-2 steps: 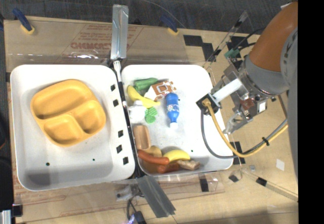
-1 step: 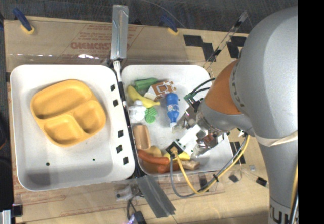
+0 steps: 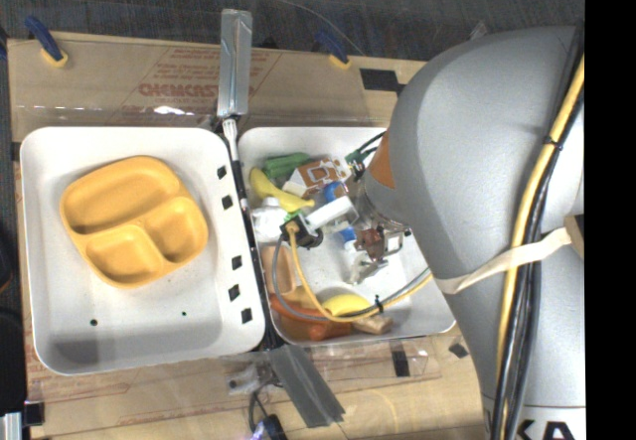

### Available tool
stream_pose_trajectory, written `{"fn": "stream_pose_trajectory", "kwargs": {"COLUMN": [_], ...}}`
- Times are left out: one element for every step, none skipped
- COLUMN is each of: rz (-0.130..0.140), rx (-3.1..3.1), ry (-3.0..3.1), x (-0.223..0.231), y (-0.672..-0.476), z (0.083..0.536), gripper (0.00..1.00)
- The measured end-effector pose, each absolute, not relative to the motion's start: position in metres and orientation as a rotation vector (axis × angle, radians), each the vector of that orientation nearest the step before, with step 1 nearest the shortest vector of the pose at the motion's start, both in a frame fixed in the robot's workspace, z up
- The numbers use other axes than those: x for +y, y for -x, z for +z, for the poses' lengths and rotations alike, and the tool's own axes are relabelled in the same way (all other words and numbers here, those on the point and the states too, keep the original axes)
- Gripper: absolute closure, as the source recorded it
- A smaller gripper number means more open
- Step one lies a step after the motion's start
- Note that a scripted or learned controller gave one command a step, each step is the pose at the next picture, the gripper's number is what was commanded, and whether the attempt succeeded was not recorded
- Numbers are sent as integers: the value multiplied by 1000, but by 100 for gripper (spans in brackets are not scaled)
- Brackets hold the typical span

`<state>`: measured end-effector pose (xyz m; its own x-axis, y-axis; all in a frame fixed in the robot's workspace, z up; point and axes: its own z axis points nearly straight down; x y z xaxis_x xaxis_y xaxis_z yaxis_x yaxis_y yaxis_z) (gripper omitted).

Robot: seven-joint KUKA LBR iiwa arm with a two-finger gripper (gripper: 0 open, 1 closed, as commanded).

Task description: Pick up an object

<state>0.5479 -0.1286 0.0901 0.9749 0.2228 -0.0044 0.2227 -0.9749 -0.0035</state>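
**Arm low over the cluttered right bin**

The grey arm (image 3: 477, 160) reaches into the right bin (image 3: 427, 319), its gripper (image 3: 370, 247) low among the clutter near the bin's middle. Whether the jaws are spread or closed cannot be told. A banana (image 3: 278, 192) lies at the bin's upper left beside a green item (image 3: 286, 164); a yellow piece (image 3: 346, 305) rests near the front wall. The left bin (image 3: 50, 329) holds a yellow divided tray (image 3: 134, 220).

A yellow three-compartment plastic tray (image 3: 132, 220) lay in the plain white left bin (image 3: 60, 329), while the white right bin (image 3: 422, 314) held a yellow banana-shaped toy (image 3: 278, 192), a green object (image 3: 285, 164) and a brown-and-white packet (image 3: 323, 173) beside the grey arm (image 3: 477, 160).
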Motion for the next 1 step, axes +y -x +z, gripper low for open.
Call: {"fn": "stream_pose_trajectory", "kwargs": {"rz": [34], "rx": [-343], "ry": [3118], "x": [-98], "y": [-638], "z": [89], "gripper": [0]}}
